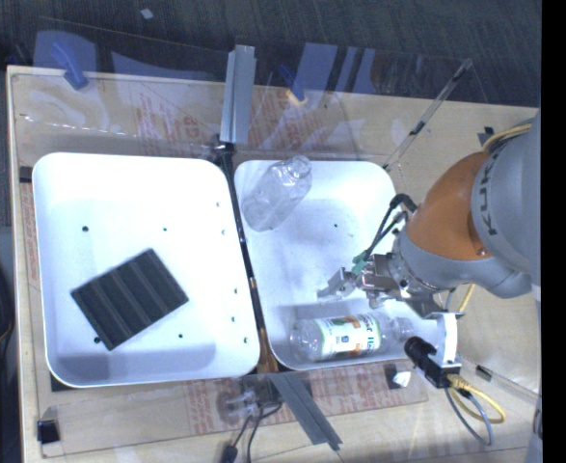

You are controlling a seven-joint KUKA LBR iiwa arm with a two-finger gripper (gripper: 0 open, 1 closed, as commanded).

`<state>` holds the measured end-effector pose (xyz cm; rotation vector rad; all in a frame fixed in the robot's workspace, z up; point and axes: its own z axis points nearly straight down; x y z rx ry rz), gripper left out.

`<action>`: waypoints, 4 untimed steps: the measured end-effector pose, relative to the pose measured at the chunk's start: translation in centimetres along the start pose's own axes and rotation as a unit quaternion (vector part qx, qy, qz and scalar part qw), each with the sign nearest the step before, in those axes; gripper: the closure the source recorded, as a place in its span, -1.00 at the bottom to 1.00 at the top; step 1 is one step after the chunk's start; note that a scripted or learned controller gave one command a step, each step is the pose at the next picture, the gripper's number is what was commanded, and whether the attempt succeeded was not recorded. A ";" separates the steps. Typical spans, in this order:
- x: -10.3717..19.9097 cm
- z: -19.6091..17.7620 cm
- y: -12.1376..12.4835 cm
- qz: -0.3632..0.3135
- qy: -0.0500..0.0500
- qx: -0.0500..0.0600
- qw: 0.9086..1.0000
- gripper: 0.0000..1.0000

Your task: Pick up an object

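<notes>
Reaching in from the right, the arm [471, 225] is seen over the right bin [360, 177], with the hand [360, 280] hung low above that bin's near half. How far the hand is parted cannot be told from this slant, and nothing can be seen held in it.

Two clear bottles are seen in the right bin. The labelled bottle [338, 337] lies on its side along the near wall, just below the hand as pictured, that is, toward the near edge of the surface [119, 114]. Its long axis runs left to right, roughly along that wall, with the label near the middle. The second bottle [275, 194] lies tilted at the far left corner, well apart from the hand. A dark ribbed pad [129, 298] lies flat in the left bin [128, 177], further off again.

The labelled bottle is judged the nearest candidate. A short shift toward the near wall and a descent would be called for, with the grasp best closed across the bottle's width rather than along its length. The closeness of the wall may hinder that.
</notes>
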<state>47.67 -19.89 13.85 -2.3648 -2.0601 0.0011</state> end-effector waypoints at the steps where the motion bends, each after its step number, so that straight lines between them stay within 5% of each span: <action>1: 1.5 -4.1 -0.1 -0.045 -0.001 -0.002 0.999 -1.00; 2: -0.1 -0.1 0.0 -0.075 0.000 0.000 0.997 -1.00; 3: 6.3 4.7 -0.7 -0.176 -0.001 -0.002 0.984 -1.00; 4: 6.3 4.7 11.4 -0.048 -0.001 -0.001 0.999 -1.00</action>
